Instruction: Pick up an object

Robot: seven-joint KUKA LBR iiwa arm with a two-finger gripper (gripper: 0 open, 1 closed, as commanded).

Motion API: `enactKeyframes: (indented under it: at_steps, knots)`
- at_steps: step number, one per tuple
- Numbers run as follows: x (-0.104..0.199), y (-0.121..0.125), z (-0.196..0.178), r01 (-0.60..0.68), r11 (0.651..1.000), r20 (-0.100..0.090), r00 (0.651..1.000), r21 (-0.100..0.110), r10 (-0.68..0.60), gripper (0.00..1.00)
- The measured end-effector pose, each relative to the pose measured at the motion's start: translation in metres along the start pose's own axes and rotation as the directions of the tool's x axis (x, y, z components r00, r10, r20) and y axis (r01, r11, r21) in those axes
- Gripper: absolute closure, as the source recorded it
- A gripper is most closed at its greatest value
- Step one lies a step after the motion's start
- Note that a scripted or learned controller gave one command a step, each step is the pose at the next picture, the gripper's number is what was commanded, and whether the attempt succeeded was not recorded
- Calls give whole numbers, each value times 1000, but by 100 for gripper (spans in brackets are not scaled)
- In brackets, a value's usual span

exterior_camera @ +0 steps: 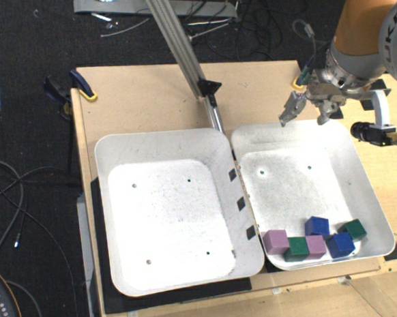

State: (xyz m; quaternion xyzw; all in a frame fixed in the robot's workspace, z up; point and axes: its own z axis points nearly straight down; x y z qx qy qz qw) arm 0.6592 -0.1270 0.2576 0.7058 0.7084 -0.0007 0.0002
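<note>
Purple, blue and green cubes (315, 238) huddle touching in the right bin's (365, 189) near corner, well apart from the gripper (307, 111), jaws spread and holding nothing, over its far rim.

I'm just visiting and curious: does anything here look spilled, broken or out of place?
Nothing looks spilled or broken. The blocks, purple, green and blue, huddle in the right bin's near corner, while the tool hangs above its far edge.

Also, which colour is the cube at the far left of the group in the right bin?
Light purple cube, camera view.
</note>
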Motion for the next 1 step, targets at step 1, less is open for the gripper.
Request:
enactKeyframes:
  at_steps: [1]
  knots:
    - [0, 22, 65, 0, 1000, -1, 1000, 5, 0, 0]
